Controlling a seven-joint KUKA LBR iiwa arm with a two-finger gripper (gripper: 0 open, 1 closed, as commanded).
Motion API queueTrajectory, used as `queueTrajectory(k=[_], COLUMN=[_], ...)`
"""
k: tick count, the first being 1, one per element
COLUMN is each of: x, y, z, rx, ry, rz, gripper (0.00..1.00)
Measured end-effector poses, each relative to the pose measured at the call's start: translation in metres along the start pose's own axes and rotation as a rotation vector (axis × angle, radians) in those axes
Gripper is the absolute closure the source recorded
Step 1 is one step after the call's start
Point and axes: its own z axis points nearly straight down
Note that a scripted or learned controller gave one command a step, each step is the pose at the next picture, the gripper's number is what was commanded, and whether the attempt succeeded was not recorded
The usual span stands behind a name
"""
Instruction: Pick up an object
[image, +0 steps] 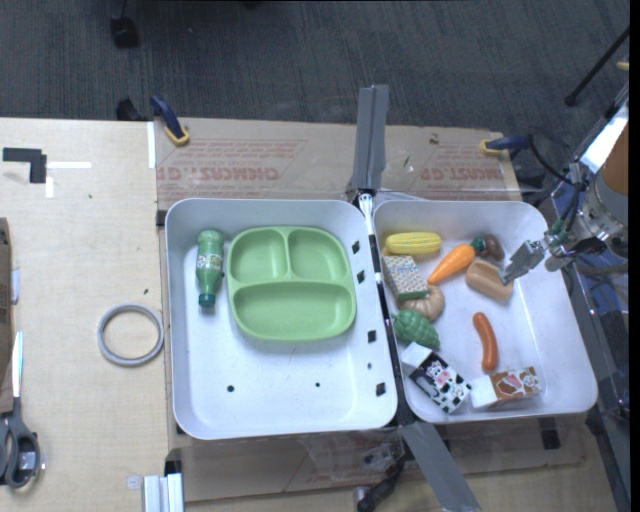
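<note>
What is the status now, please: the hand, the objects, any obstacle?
Hand low over right bin, holding nothing. Nearest: bread piece, then carrot. Sausage lies apart. Nothing in the way.

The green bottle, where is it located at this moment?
The green bottle lies in the left bin, near that bin's left wall, just left of the green divided plate.
</note>
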Motion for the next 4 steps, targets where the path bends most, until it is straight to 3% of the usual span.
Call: queueTrajectory(k=[1, 2, 3, 4], x=[-0.007, 0.043, 0.030, 0.019], y=[-0.040, -0.042, -0.001, -0.033], z=[0.085, 0.137, 0.136, 0.136], rx=[0.002, 0.001, 0.001, 0.002], ry=[0.002, 0.002, 0.000, 0.002], rz=[0.031, -0.140, 0.271, 0.113], gripper=[0.00, 0.00, 0.00, 0.00])
